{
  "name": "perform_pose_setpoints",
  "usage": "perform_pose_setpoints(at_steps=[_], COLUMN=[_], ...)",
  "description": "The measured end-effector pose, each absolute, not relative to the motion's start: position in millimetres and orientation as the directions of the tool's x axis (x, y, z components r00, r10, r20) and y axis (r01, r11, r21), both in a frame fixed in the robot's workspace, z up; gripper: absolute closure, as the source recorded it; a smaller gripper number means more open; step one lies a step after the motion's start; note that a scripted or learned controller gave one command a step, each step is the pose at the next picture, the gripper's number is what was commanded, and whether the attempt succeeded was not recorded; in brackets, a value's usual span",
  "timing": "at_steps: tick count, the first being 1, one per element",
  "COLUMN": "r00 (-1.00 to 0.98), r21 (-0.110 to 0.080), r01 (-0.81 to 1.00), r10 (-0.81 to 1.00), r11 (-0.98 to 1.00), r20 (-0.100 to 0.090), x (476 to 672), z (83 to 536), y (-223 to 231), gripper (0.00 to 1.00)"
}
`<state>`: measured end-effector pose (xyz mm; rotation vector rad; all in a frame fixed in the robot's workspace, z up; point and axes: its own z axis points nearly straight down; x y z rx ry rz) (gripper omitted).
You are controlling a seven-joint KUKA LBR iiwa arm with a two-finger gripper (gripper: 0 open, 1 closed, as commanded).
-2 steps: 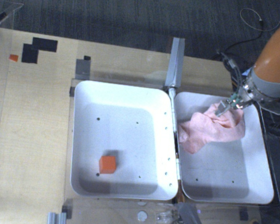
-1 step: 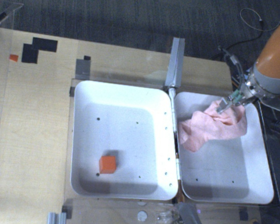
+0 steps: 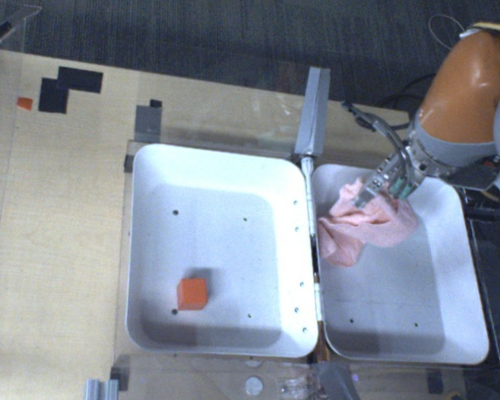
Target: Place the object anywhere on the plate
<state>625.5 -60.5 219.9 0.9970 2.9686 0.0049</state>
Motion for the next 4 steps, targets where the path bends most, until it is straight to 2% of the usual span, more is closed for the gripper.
perform_pose_setpoints(at_steps=[1, 2, 4], r00=[-0.970, -1.000, -1.000], r21=[0.005, 0.004, 0.006], r01=[0.243, -0.002, -0.006], r10=[0.243, -0.001, -0.006], r11=[0.970, 1.000, 1.000], r20=[-0.013, -0.017, -0.013], x=[630.8, 639.5, 637.3], z=[216.9, 227.3, 226.7], y=[-1.3, 57.9, 170.9], gripper=[1.00, 1.00, 1.00])
